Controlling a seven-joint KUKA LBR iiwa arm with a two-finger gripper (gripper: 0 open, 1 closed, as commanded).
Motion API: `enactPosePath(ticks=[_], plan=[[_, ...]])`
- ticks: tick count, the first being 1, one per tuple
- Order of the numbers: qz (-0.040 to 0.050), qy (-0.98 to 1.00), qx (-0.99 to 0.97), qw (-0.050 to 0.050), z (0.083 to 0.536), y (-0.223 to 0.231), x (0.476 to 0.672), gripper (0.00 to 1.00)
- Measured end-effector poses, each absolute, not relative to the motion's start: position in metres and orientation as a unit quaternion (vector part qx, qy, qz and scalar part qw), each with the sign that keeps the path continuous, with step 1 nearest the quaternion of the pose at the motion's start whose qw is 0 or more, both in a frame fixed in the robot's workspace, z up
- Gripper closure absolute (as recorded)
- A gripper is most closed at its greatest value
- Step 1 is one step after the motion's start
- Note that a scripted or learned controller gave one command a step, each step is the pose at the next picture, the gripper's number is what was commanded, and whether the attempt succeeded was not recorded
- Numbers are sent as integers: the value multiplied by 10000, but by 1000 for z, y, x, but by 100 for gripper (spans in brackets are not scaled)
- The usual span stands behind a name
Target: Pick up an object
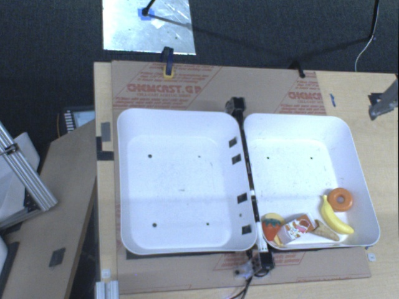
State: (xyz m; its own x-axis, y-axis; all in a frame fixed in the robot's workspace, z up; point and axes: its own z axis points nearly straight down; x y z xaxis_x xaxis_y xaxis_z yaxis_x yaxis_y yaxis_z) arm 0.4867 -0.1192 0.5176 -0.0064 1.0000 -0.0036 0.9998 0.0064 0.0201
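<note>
- Gripper (381,103): a grey part of it shows at the right edge of the camera view, above the tabletop beyond the far right corner of the right bin. Whether it is open or closed cannot be told, and nothing can be seen in its hold.
- Right bin (293,127): shallow, white, all objects gathered in its near right corner.
- Banana (334,215): yellow, curved, lying along the near right side of the right bin.
- Orange ring (340,199): a small doughnut-like piece, touching or just beside the upper end of the banana.
- Red-and-white packet (295,228): lies flat against the near wall, left of the banana.
- Red-orange round piece (272,225): just left of the packet, close to the near left corner of the right bin.
- Small tan wedge (325,232): between the packet and the banana's lower end; what it is cannot be told.
- Left bin (177,120): white, side by side with the right bin, joined along a dark seam.
- Both bins rest on a brown cardboard sheet (187,83) with red printing, on the tabletop (380,161).
- Shiny metal plate (148,17): on the dark floor past the far edge of the tabletop.
</note>
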Motion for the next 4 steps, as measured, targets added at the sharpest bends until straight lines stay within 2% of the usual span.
enactPosePath(ticks=[1, 3, 4], plan=[[24, 7112, 7030, 16, 537, -49, 487, 0], [18, 7112, 7030, 0, 535, 83, 486, 0], [16, 7104, 7038, 0, 535, 131, 486, 0]])
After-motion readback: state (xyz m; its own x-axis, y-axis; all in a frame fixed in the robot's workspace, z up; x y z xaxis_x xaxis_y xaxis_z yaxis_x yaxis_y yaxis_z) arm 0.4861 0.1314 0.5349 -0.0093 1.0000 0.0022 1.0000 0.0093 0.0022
